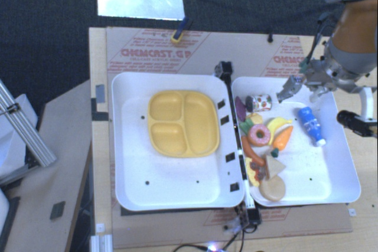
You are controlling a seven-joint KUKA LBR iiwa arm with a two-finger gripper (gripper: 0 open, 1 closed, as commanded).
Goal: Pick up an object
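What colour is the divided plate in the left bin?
Pale yellow: the divided plate, seen in the camera view.

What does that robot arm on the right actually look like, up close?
The arm is a rounded, bulky limb with an orange-tan band above a grey wrist section. At its end sits a grey metal gripper, an angular piece much slimmer than the arm. Thin dark cables run along the arm's upper part. A white and black fitting juts from its side near the frame's edge.
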